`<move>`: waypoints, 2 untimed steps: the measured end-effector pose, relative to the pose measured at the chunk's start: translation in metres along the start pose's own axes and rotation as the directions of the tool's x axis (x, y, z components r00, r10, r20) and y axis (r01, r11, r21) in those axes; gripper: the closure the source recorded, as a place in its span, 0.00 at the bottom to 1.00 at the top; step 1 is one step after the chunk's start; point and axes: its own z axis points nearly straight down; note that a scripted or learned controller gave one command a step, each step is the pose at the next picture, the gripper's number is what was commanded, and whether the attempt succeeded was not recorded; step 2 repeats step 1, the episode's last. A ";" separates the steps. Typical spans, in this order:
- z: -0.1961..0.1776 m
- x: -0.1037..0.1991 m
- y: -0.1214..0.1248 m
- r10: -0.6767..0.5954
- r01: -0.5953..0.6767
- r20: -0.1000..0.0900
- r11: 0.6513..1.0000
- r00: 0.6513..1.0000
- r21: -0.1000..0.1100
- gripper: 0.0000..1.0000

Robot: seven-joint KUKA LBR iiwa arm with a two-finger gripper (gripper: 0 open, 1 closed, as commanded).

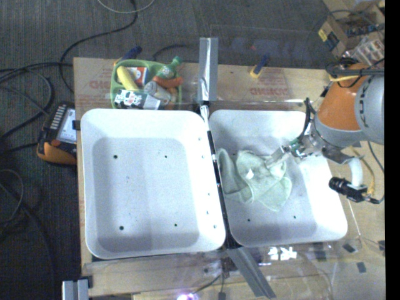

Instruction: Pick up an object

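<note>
While the gripper point(279, 157) hangs low over the cloth point(257, 177) in the right bin point(325, 227), the step in hand looks like the descent for a grasp. Whether the fingers are apart or together I cannot tell; they blur into the pale fabric at this distance.

The cloth, pale green and crumpled, lies near the middle of that bin, its left part close to the wall shared with the left bin point(100, 242). The gripper sits over the cloth's upper right part, where a fold seems to rise. To do this well, the fingers should straddle a raised fold rather than press on flat fabric, since a thin layer lying flat on the floor gives little to pinch. Going down until the tips nearly meet the bin floor, then closing and lifting straight up, should let the rest of the cloth trail free.

Nothing else lies beside the cloth, so nothing crowds the approach. Beyond the far-left corner of the right bin stands a green basket point(115, 83) of small items, well apart from the cloth. The arm point(344, 114) comes over the bin's right wall, which it must clear on the lift.
</note>
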 end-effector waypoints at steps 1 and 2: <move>-0.002 0.030 -0.033 -0.160 0.160 0.001 0.987 0.987 -0.004 0.00; -0.002 0.030 -0.033 -0.160 0.160 0.001 0.987 0.987 -0.004 0.00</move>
